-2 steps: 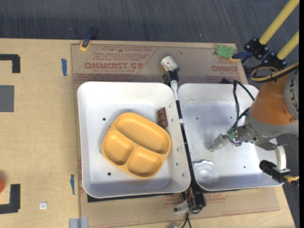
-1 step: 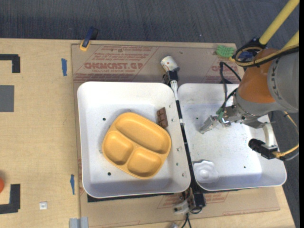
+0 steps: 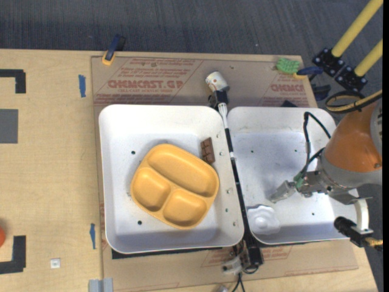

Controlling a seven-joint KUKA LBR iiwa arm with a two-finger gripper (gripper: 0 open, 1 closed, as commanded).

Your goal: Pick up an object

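Though fingers too blurred to tell whether spread or pinched, end effector [image 3: 284, 191] hangs low in right bin [image 3: 267, 132], just above small white object [image 3: 262, 218]. Object probably light, slick plastic; grip across narrow middle.

Two shallow white plastic bins [image 3: 115, 163] sit side by side on a brown cardboard sheet [image 3: 164, 81] printed with red lettering, atop a pale wooden bench [image 3: 42, 181]; blue tape strips [image 3: 81, 85] mark its surface, and possibly a yellow clamp [image 3: 110, 56] grips the sheet's far edge
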